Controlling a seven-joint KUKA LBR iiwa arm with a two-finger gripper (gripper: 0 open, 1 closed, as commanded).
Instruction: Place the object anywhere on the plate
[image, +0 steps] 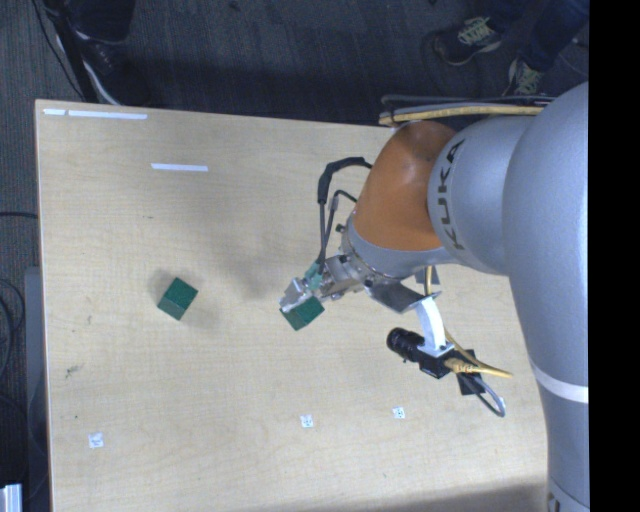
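Observation:
Two green cubes lie in the camera view on a light wooden tabletop (200, 400). One green cube (178, 298) rests alone at the left of the middle. The second green cube (305, 314) is tilted and sits right at the tip of my gripper (299, 296), touching or nearly touching it from below. The gripper reaches in from the right under the orange band (400, 200) of the arm. The gripper's body hides how it meets the cube.
A black tool with a yellow tip and a wire loop (445, 360) juts from the wrist toward the lower right. A strip of white tape (180, 167) lies at the upper left. Small white markers (307, 421) dot the front. The table's left edge (38, 300) borders dark floor.

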